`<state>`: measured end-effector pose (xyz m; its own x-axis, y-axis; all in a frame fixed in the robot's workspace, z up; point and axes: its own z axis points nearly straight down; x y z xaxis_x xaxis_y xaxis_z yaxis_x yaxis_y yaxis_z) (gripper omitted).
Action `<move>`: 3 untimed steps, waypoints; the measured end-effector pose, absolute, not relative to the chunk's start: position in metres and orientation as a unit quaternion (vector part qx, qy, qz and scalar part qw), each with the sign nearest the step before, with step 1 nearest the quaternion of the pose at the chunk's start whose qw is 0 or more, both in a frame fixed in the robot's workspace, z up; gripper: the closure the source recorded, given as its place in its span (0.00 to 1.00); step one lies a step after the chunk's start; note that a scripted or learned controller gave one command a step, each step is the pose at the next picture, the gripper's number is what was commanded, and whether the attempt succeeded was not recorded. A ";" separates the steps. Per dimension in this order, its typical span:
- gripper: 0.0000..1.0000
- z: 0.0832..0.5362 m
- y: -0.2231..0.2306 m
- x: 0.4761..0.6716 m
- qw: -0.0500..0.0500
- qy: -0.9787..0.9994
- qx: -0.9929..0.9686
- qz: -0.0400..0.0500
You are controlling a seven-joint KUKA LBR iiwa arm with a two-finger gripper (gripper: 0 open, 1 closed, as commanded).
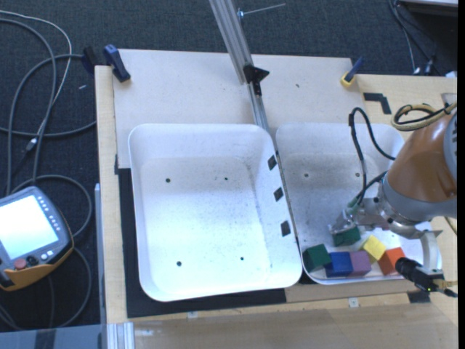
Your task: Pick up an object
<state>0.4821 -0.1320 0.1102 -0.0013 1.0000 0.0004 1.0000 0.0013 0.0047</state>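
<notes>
The grey pincer [347,226] hangs low in the right shallow white bin [312,158], just above a dark green block [346,235]; whether it grips is unclear. Along the bin's near wall lie a green cube [315,256], blue block [338,263], purple cube [360,262], yellow cube [374,248] and orange cube [391,259]

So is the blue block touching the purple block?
Touching. In the camera view the blue block and the purple block sit side by side in the right bin, and no white floor shows between them.
</notes>
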 end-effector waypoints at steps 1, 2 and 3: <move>1.00 0.124 -0.164 0.510 0.002 0.707 0.707 0.000; 1.00 0.134 -0.162 0.509 0.001 0.708 0.707 0.001; 1.00 0.179 -0.096 0.537 0.002 0.710 0.704 0.003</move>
